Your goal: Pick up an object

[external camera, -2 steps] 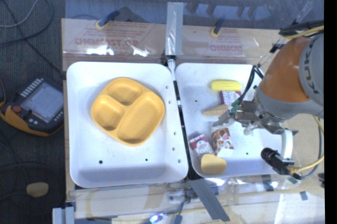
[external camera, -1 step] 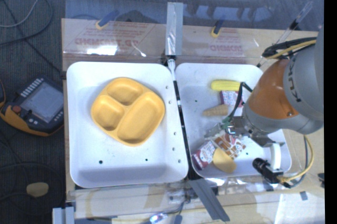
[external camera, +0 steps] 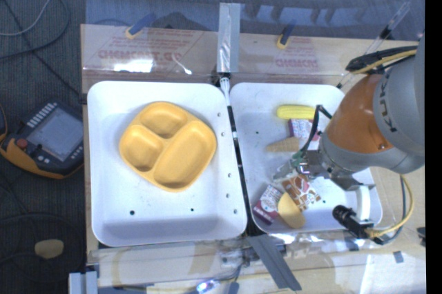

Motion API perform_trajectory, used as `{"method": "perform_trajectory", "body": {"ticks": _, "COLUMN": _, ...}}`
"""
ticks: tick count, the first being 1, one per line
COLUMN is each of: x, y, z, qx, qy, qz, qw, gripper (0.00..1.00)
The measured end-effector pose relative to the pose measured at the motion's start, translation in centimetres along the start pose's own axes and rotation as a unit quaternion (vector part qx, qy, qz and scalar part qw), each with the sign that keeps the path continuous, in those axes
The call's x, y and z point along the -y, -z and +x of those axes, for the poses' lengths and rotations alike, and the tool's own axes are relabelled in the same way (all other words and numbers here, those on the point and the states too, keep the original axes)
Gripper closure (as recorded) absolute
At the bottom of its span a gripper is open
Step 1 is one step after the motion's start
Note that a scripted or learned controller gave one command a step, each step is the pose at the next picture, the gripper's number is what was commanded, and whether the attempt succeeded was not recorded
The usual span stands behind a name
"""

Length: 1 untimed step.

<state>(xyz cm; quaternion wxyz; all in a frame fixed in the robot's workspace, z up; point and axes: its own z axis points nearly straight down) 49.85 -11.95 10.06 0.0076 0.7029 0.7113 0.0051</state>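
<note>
Camera view puts my gripper (external camera: 302, 163) low over the snack packet (external camera: 298, 190) in the right bin (external camera: 257, 96); my grip I cannot tell. I should descend squarely, avoiding the banana (external camera: 297, 111).

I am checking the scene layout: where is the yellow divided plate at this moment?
The yellow divided plate lies in the middle of the left bin, apart from the arm and from the clutter in the right bin.
</note>
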Motion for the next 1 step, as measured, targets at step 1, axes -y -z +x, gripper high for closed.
{"method": "perform_trajectory", "body": {"ticks": 1, "x": -9.09, "y": 8.15, "z": 3.42, "qx": 0.000, "qy": -0.017, "qz": 0.010, "qw": 0.9998, "gripper": 1.00}}
